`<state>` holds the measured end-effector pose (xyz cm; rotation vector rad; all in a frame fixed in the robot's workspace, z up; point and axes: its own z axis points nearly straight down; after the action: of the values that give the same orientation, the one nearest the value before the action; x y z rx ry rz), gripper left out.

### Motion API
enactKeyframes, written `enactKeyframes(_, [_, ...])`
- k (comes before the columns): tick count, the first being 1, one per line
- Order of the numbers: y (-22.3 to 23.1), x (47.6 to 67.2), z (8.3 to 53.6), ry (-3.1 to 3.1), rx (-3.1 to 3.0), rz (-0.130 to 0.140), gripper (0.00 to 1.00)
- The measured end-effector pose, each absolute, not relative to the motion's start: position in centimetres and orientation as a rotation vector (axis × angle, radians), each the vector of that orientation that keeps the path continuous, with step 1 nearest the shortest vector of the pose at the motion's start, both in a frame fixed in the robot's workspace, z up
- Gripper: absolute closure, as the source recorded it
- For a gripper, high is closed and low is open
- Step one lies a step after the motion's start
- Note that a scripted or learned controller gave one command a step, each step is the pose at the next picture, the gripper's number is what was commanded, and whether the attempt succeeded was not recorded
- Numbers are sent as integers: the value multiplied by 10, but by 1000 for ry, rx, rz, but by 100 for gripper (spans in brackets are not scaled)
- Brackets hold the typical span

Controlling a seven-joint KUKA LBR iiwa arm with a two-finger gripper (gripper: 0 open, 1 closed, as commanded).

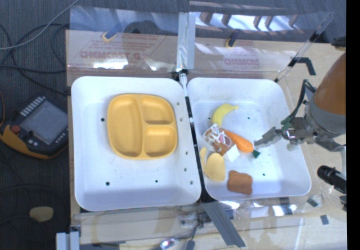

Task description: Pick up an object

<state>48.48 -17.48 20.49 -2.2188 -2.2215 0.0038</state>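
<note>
gripper (pixel 269 137): finger spread cannot be told | nearest: small orange plastic toy carrot (pixel 238 141); likely light, stiff, slippery; grasp mid-body across its width

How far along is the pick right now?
Done: the end effector is low over the right bin, beside the carrot. In hand: nothing visible between its fingers. Left: grasp and lift; banana, brown piece and the rest lie in the bin.

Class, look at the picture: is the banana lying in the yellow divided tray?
No, the banana lies in the right bin, while the yellow divided tray sits in the left bin.
</note>
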Motion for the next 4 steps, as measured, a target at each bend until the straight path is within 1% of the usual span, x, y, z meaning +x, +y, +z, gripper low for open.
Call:
enactKeyframes(1, [-136, 555, 89, -2254, -2207, -9, 0])
enactKeyframes(2, [-136, 555, 98, -2253, -2208, -9, 100])
enactKeyframes(3, [-79, 575, 183, -2356, -2078, 2, 100])
enactKeyframes(4, [-90, 541, 219, -2472, -1939, 5, 100])
